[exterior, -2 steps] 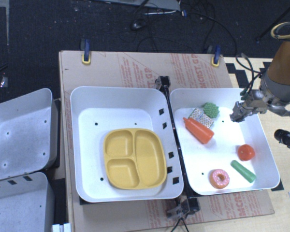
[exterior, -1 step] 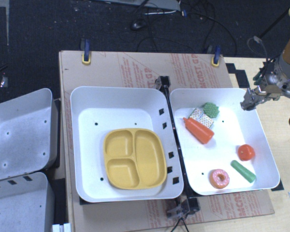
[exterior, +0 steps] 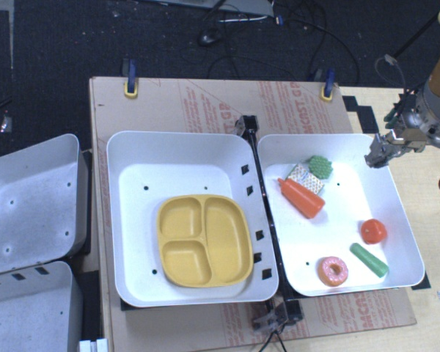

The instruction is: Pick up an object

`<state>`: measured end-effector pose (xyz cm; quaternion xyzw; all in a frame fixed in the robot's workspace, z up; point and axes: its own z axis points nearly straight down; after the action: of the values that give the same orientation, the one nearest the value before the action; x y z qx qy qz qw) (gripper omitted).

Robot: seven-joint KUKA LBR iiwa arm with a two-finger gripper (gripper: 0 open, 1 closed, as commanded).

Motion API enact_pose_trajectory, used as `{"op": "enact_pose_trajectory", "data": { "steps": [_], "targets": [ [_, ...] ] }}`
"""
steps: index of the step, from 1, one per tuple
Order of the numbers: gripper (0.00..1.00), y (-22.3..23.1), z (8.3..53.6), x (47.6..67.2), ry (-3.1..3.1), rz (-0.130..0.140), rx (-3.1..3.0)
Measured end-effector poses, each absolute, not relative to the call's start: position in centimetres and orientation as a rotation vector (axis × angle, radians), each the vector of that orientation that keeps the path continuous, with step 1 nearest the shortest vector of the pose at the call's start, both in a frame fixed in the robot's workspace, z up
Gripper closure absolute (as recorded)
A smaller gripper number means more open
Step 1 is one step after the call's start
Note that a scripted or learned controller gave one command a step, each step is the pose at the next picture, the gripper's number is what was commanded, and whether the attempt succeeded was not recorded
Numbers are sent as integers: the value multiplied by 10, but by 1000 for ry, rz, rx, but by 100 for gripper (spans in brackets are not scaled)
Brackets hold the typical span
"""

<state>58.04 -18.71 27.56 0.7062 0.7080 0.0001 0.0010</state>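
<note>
Gripper (exterior: 378, 156) hovers over right bin (exterior: 407, 218) far rim, grip state unclear, nothing visibly held; carrot (exterior: 302, 198), tomato (exterior: 373, 231), donut (exterior: 333, 270) lie loose for picking.

Even, fairly bright overhead light falls on the bench, with no strong glare. The two shallow white plastic bins (exterior: 227, 149) read as pale bluish white, slightly washed out along their upper rims. Shadows are soft and short: the yellow three-compartment plastic tray (exterior: 204, 240) casts a faint grey edge below it, and the small toys in the right bin lay thin shadows beside themselves. The dark speckled floor (exterior: 51, 35) beyond the bench is dim, with little detail. The whole picture is mildly grainy and soft. The grey robot gripper (exterior: 378, 157) at the right edge looks slightly blurred.
</note>
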Motion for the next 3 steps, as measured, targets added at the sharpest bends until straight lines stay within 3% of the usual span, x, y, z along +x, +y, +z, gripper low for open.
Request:
{"op": "enact_pose_trajectory", "data": {
  "steps": [2,3],
  "targets": [
    [100,-69,258,576,2232,0,2215],
    [100,-10,251,563,2233,-1,2215]
  ]
}}
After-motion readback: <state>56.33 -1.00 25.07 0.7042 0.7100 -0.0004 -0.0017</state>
